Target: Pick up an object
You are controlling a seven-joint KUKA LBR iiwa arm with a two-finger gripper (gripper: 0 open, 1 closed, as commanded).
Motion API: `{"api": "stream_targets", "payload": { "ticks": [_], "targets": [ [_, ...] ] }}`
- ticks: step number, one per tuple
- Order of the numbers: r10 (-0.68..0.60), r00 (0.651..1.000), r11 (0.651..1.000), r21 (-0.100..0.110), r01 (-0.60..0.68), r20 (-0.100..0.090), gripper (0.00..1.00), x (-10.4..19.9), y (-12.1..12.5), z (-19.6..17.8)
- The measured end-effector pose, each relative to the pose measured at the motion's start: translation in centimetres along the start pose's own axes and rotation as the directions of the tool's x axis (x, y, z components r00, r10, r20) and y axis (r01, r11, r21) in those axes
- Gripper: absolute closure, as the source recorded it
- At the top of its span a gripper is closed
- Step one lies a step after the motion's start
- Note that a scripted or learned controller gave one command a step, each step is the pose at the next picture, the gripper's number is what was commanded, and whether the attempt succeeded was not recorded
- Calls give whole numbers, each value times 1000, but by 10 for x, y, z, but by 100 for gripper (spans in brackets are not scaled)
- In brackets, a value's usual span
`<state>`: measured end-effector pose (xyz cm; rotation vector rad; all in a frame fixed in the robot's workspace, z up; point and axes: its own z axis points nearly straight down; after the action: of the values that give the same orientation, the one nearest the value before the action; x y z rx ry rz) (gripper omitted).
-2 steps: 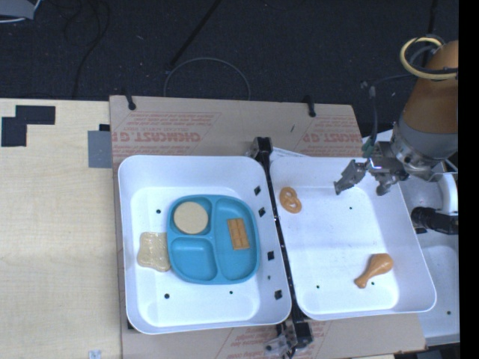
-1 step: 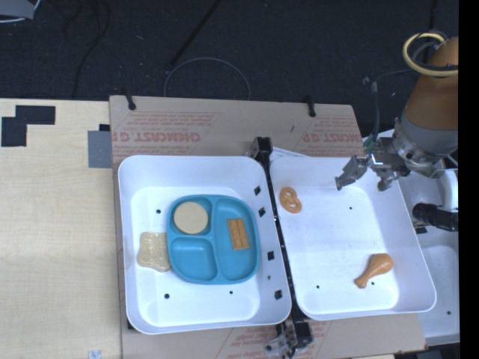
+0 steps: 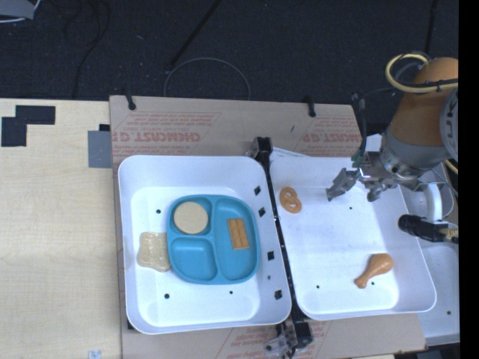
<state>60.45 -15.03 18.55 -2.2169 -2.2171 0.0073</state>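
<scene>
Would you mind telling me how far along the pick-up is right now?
Nothing is picked yet. The end effector hangs open over the right bin, holding nothing. The pretzel and drumstick lie untouched on its floor. Descending, closing and lifting all remain.

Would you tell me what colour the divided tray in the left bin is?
The divided tray is bright blue, seen clearly in the camera view.

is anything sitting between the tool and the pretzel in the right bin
Nothing visible does. The tool hangs over the right bin near its back wall, and the pretzel lies to its left in the view on bare white floor. The drumstick lies off toward the bin's front, well clear of that line.
</scene>
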Motion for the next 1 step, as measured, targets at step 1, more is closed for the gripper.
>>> {"api": "stream_targets", "payload": {
  "ticks": [1],
  "targets": [
    [-3, 1000, 1000, -2, 3, 0, 0, 5, 5, 45]
  ]
}}
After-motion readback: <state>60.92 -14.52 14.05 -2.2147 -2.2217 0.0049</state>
